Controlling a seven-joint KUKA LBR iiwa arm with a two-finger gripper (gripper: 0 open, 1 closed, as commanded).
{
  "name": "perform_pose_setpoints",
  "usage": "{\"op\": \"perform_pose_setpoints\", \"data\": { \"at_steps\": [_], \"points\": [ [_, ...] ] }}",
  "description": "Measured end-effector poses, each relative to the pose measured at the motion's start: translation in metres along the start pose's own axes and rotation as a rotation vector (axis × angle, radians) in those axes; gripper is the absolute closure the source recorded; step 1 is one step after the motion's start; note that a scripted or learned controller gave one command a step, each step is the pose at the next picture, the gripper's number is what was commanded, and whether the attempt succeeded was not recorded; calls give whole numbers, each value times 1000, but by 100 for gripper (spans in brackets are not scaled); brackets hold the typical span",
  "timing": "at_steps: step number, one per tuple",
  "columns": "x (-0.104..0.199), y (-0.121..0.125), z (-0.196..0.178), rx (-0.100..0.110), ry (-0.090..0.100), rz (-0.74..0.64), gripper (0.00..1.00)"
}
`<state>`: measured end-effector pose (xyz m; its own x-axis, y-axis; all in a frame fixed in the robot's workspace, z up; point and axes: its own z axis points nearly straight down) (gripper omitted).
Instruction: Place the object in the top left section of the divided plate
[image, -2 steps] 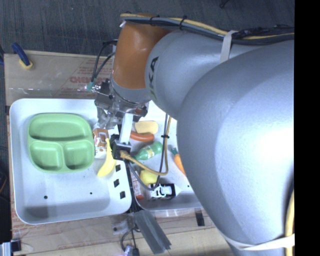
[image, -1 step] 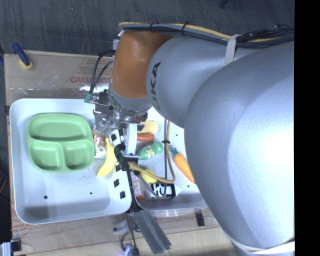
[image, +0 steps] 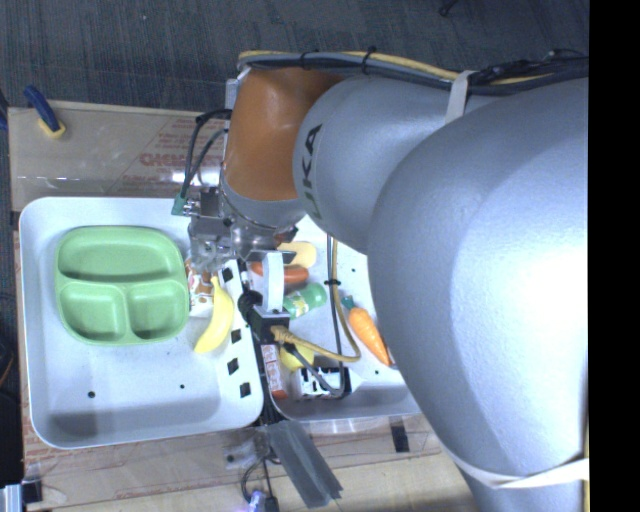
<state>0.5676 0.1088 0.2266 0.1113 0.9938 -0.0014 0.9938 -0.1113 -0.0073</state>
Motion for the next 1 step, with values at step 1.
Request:
{"op": "perform_pose_setpoints", "data": {
  "at_steps": [1],
  "points": [
    [-26, 30, -4, -5, 1, 119, 100]
  ]
}}
